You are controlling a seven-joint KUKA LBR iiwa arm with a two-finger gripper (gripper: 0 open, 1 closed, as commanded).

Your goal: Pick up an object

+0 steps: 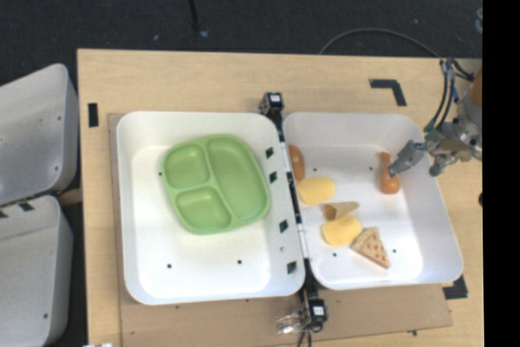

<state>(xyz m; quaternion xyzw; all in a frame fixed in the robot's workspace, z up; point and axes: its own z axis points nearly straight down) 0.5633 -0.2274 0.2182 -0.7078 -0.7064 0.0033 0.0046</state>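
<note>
- Far left, off the bench: two white rounded panels (32,199), one above the other. Can't tell what they are.
- Left bin (146,272) has a green divided plate (215,184) with three compartments, lying flat and turned a bit at an angle.
- Black clips (286,207) run down the seam where the two bins meet.
- Right bin (422,256) holds the food-looking stuff. Hard against its left wall is a small orange-brown sausage-shaped piece (296,162).
- Just right of that, a yellow lump (315,190), and below it a tan wedge (341,210) touching a second yellow lump (341,232).
- A pizza-slice-shaped piece (372,247) lies just beside that lower lump, toward the bin's near edge.
- Further right, well apart from the cluster, an orange carrot-like piece (387,175) sits near the right wall.
- The gripper (422,160) comes in at the right edge. Its fingers look spread apart, one grey finger (404,160) right beside the carrot-like piece, maybe touching it. Nothing is clamped between them.
</note>
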